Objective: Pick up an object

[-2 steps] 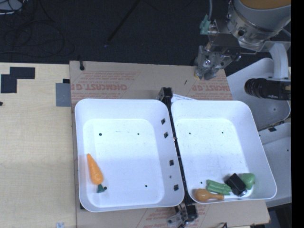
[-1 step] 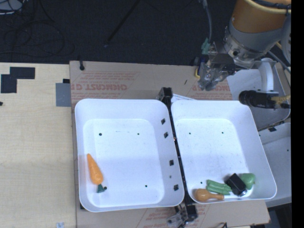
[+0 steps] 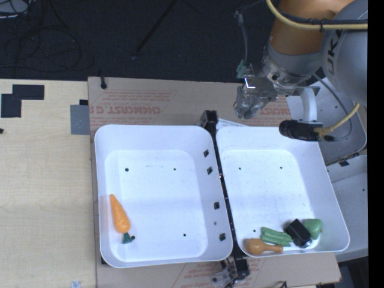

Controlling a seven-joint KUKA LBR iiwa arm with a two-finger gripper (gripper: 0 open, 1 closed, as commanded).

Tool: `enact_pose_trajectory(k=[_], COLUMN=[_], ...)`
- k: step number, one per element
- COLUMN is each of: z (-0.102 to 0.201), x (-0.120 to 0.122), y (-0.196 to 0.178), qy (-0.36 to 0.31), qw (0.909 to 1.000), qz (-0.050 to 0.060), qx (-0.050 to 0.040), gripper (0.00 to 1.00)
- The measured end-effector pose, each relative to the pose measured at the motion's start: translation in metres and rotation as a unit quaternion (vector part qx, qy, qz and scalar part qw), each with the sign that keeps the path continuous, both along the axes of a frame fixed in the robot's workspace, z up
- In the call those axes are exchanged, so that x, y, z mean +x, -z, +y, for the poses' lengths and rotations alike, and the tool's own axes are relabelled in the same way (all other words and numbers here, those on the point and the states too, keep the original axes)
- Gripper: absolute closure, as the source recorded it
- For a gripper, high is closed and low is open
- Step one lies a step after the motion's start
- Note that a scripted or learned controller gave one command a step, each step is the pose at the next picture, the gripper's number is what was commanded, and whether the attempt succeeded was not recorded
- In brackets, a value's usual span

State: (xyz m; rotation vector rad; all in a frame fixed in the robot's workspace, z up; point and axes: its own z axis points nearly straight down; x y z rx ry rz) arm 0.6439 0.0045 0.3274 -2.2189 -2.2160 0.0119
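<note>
The tool point(image 3: 248, 107) hangs above the right bin's point(image 3: 336, 212) far edge; whether it is wide or narrow cannot be told. The orange carrot point(image 3: 119, 215), alone in the left bin's point(image 3: 102, 161) near-left corner, looks light, stiff and smooth; its thick middle seems the best grip.

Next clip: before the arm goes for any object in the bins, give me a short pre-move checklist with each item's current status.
1. Gripper above the far edge of the right white bin, away from objects: ok.
2. Gripper carries nothing visible: ok.
3. Finger opening: cannot tell.
4. Orange toy carrot lies alone in the left white bin, free to approach: ok.
5. Black block, green pod-shaped toy, green rounded toy and orange pear-shaped toy crowd the right bin's near corner, touching: not ok for a clean pick.
</note>
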Motion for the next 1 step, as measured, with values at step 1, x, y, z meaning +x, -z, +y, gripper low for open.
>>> enact_pose_trajectory(k=[1], z=[0.0193], x=[-0.0119], y=[-0.0226], qy=[-0.001], qw=[1.0000], qz=[-0.004], qx=[0.0007], gripper=[1.00])
